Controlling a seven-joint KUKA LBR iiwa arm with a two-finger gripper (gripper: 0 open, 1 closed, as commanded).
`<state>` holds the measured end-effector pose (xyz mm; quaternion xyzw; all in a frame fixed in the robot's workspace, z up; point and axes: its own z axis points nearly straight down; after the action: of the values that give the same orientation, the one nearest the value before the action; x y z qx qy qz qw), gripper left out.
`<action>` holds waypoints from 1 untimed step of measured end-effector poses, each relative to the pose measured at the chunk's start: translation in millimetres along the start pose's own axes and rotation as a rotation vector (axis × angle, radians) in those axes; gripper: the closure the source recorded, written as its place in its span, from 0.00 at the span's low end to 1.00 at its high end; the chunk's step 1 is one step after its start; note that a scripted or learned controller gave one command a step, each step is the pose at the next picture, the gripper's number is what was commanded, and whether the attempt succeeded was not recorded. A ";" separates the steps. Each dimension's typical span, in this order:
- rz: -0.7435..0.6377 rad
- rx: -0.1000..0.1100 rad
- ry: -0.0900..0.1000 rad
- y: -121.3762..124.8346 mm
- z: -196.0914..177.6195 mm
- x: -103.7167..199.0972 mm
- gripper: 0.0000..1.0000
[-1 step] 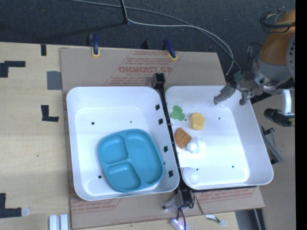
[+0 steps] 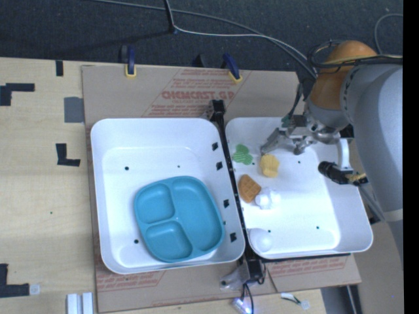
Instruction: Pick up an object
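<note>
Fingers [image 2: 270, 150] above lumpy, perhaps foam, yellow piece [image 2: 270, 166]

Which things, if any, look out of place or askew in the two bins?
Nothing looks spilled or damaged. The blue plate lies flat but turned askew to the left bin's walls. In the right bin, the small toys sit loosely near its left wall; the gripper hovers above them.

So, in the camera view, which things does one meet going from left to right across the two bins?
Blue divided plate → green piece → waffle-like toy → yellow toy → gripper.
</note>
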<state>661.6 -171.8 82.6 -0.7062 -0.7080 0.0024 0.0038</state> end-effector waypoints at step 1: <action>0.004 -0.013 -0.004 -30.7 -65.5 -29.9 0.00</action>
<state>631.5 -201.9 148.2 -0.7078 -0.7065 -0.0009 -0.0023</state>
